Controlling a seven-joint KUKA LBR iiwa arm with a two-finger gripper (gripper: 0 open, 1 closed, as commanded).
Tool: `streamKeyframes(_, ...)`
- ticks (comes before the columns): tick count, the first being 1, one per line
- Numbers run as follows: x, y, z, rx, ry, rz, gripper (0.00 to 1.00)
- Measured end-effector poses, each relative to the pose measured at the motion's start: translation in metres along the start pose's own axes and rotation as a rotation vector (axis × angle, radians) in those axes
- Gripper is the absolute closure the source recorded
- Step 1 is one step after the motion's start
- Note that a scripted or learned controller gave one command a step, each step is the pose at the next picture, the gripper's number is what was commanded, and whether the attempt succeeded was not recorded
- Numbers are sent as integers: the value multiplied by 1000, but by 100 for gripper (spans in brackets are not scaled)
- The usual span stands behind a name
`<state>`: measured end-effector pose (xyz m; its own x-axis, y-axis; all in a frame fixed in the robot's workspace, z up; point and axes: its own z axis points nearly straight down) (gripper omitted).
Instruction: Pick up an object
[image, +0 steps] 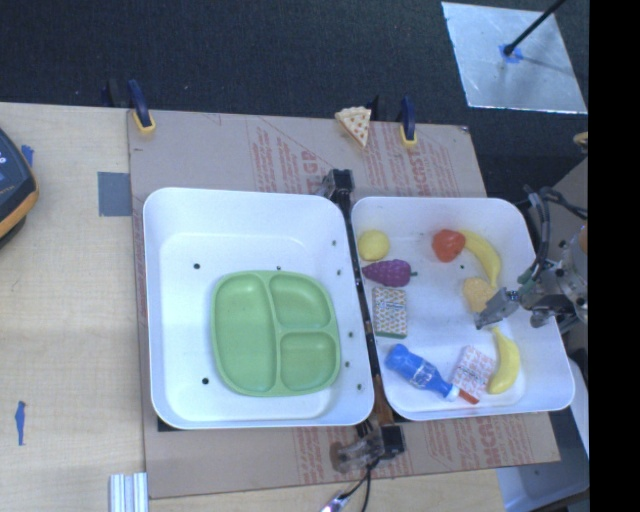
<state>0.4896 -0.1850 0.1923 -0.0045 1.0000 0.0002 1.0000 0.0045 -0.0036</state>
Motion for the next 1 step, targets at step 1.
streamKeyframes(1, -20, 71, 31, -1, 0, -1, 0)
